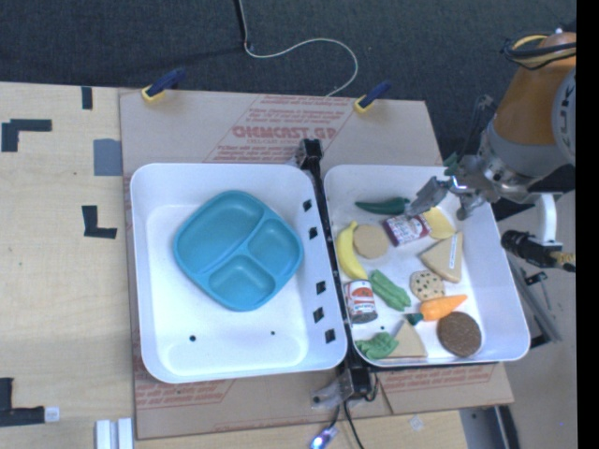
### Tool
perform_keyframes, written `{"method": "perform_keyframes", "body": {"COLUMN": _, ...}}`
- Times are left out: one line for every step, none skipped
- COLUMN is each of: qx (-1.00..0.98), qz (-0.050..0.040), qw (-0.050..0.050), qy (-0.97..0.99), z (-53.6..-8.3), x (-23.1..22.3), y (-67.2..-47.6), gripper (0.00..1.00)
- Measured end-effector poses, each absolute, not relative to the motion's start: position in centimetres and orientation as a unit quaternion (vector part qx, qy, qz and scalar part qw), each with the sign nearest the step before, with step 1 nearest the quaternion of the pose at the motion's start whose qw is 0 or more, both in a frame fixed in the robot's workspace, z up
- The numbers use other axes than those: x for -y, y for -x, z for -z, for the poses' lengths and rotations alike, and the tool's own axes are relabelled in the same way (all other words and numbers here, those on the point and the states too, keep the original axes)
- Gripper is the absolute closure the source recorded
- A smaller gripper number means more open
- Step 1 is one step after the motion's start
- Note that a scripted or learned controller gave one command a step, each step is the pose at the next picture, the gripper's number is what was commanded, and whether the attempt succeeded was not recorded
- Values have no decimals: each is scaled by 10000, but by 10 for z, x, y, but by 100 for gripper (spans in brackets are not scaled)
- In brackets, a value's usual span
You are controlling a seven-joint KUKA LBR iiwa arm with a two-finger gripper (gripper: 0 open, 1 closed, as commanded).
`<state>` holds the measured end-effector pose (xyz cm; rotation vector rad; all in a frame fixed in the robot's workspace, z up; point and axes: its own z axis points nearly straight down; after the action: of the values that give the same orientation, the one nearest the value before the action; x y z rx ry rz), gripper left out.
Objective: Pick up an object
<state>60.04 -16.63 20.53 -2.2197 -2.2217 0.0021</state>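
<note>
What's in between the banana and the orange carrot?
In the camera view, a green pickle lies between the banana and the carrot, with a chocolate-chip cookie just beside the carrot.

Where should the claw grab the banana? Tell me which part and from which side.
Grip the banana across its middle, coming straight down. It lies flat, curving along the right bin's left wall. One finger fits on the wall side; the other must slip between it and the round tan cookie touching it.
</note>
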Motion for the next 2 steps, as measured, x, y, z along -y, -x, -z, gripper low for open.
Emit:
{"method": "perform_keyframes", "body": {"qx": 7084, "qz": -1, "qw": 8, "qy": 7058, "z": -217, "x": 126, "y": -584, "gripper": 0}}
{"method": "perform_keyframes", "body": {"qx": 7094, "qz": 13, "qw": 1, "qy": 7048, "z": -252, "x": 74, "y": -565, "gripper": 0}}
